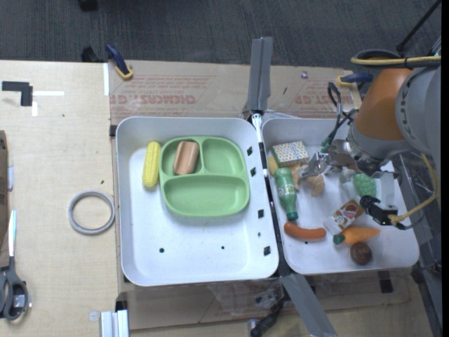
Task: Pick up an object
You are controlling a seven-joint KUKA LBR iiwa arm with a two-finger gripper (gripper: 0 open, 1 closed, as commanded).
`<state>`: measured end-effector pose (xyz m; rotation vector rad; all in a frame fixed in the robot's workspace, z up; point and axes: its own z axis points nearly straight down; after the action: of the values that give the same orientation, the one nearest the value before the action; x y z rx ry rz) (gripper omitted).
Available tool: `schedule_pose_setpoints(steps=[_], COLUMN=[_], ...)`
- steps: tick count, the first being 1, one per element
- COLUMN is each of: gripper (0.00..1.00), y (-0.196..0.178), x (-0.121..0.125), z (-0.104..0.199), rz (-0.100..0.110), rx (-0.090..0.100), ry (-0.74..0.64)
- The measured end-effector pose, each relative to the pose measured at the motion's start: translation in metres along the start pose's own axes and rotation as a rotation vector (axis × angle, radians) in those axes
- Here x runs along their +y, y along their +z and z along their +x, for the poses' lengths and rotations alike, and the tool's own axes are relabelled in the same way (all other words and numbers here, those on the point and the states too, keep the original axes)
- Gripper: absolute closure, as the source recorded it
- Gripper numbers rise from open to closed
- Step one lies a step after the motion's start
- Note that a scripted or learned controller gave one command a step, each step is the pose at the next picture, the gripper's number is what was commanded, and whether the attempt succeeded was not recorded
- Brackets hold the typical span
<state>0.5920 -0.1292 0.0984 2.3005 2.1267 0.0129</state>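
The object to be picked is not singled out by the task, so any toy in the right bin (393, 258) may serve, and the camera view shows the gripper (317, 166) low over that bin's upper left part, its tip just beside a small tan piece (316, 184) and near a speckled sponge block (290, 152). Whether the jaws are open or closed I cannot tell, since the metal parts blur together there, and nothing is plainly seen between them. The toys lie loose and jumbled, as though tipped in: a green bottle (285, 192) lies along the left wall, a red sausage (305, 232) below it, a small printed packet (345, 216), a carrot (358, 236), a dark round fruit (361, 253) at the lower edge, and a green piece (365, 185) under the arm. The left bin (196, 258) holds a green divided plate (207, 188) with 3 compartments, a toy hot dog (185, 157) lying in the upper left one, and a corn cob (151, 164) just beside the plate's left rim. The 2 bins meet at a shared middle wall, so a short carry crosses it. They sit on a pale wooden bench (56, 153) with brown cardboard (182, 90) behind, a tape ring (91, 211) and scissors (12, 286) at its left; dark carpet (210, 12) lies beyond.
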Motion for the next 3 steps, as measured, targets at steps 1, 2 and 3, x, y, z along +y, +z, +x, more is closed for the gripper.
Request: schedule_pose_setpoints(steps=[1, 2, 3], gripper=[0.0, 0.0, 0.0], y=[0.0002, 0.0049, 0.005], x=[0.0272, 0.0245, 0.0245], z=[0.0274, 0.0297, 0.0297], rz=[0.0, 0.009, 0.009], rx=[-0.002, -0.004, -0.004], ry=[-0.216, -0.29, -0.29])
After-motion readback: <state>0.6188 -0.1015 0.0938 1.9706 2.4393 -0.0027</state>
